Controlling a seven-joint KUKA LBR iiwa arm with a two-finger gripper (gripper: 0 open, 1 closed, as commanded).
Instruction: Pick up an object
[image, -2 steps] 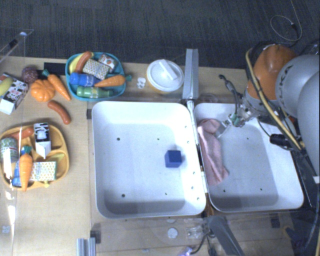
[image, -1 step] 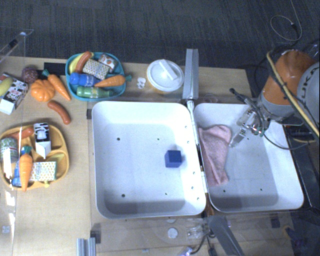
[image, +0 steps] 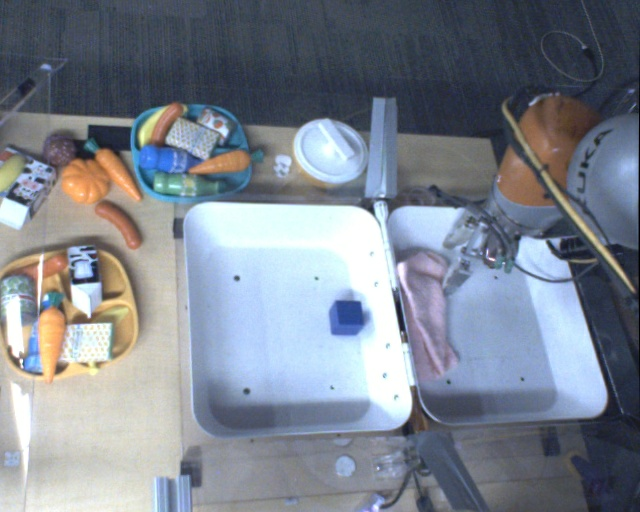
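Fingers on the gripper (image: 462, 262) look spread apart with nothing between them, hanging over the right bin (image: 540, 400) just beside the top end of the pink cloth (image: 428, 315). So nothing's picked up yet imo, the whole grab is left to do. Cloth lies crumpled along that bin's left wall. Blue cube (image: 347, 316) sits alone in the left bin (image: 250, 400). Wooden bench (image: 150, 440), toy food off to the side, dark carpet behind.

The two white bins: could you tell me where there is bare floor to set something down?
The left bin is bare all around the blue cube, widest toward its left wall. In the right bin, the floor right of the pink cloth is free toward the front. Its back-left corner is crowded by the gripper just above the cloth.
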